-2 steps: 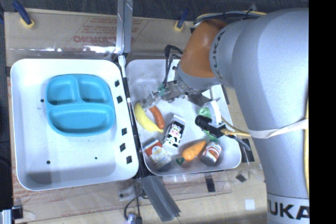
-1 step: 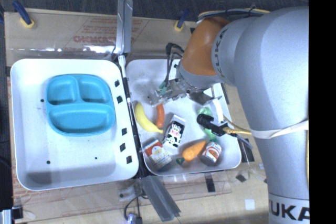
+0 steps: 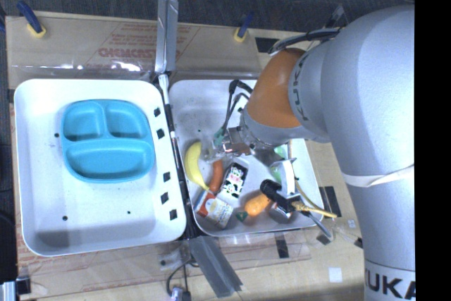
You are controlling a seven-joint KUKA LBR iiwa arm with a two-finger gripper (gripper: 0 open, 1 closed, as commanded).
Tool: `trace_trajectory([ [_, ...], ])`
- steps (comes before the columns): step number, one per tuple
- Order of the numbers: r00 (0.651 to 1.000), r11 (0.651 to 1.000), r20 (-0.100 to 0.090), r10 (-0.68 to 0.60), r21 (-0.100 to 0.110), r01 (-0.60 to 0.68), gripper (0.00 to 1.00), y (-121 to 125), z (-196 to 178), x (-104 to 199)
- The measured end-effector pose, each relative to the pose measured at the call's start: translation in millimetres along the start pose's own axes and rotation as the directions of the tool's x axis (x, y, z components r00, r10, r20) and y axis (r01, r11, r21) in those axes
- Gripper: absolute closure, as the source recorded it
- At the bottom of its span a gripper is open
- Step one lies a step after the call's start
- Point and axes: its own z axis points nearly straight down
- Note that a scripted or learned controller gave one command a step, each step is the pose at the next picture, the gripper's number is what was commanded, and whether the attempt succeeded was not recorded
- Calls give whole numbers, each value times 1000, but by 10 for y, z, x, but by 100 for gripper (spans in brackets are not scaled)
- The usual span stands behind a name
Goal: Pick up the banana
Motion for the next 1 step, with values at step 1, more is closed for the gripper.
trace_trajectory([
  [1, 1000, 1000, 1, 1, 0, -1, 0, -1, 1, -5],
])
